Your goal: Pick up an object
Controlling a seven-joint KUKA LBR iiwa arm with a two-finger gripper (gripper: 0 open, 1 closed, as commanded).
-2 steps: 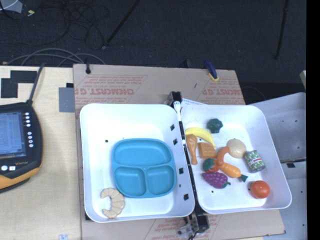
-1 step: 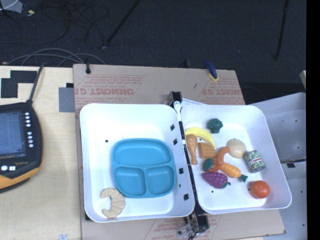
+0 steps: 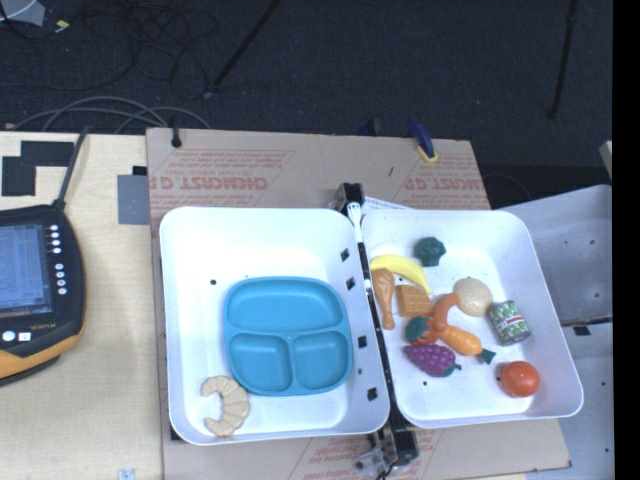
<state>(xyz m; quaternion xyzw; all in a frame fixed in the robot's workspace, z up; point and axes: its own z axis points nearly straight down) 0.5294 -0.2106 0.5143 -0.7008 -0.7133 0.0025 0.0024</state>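
The right bin holds several toy foods: a yellow banana, a green broccoli, a tan chicken leg, an orange cracker square, a beige round bun, a small can with a green label, orange carrots, purple grapes and a red tomato. In the left bin lie a blue divided plate and a tan croissant at the front left corner.
Both bins rest on a cardboard sheet on the bench. A teach pendant with a lit screen lies at the far left. Cables run across the dark floor behind the bench. A grey metal plate sits to the right.
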